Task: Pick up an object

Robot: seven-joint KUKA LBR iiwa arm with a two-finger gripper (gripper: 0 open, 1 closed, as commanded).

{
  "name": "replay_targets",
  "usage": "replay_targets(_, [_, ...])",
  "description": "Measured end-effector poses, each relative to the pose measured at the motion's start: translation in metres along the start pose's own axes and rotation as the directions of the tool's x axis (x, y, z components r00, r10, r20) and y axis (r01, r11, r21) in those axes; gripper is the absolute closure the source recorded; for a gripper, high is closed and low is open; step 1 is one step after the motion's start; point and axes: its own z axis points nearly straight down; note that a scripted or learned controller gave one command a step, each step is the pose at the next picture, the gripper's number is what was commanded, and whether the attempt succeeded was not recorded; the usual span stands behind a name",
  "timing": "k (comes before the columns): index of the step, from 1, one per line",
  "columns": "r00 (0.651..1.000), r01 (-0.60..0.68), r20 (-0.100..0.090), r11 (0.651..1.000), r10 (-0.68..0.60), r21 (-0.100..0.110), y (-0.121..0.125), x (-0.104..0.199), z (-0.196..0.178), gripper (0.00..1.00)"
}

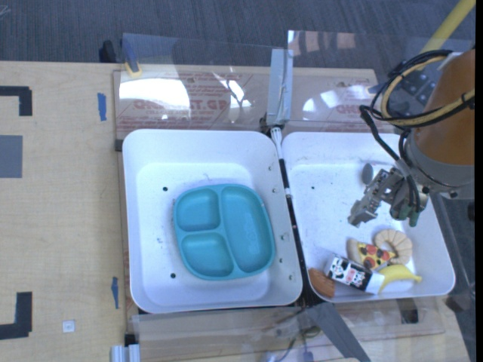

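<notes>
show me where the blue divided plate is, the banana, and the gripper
blue divided plate point(223, 232): camera view, on the ridge where its three compartments meet.
banana point(397, 279): camera view, on its yellow middle.
gripper point(365, 212): camera view, at its fingertips, above the right bin's floor.

Colours on the bench: white bins, teal plate, bright toy food

Both bins, the left bin point(143, 202) and the right bin point(324, 172), were plain white. The divided plate point(224, 231) in the left one was solid teal. Near the front of the right bin lay a black-and-white carton point(348, 273), a yellow banana point(398, 278), a tan ring-shaped pastry point(395, 241), a red-and-yellow pizza slice point(369, 253) and a brown piece point(321, 282). The gripper point(371, 204) was grey; the arm point(453, 119) above it showed orange.
</notes>
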Motion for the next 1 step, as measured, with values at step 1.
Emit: replay_targets(1, [0.991,-0.133,-0.009,0.991,0.133,0.006,0.0604,-0.0232,0.0679,1.0])
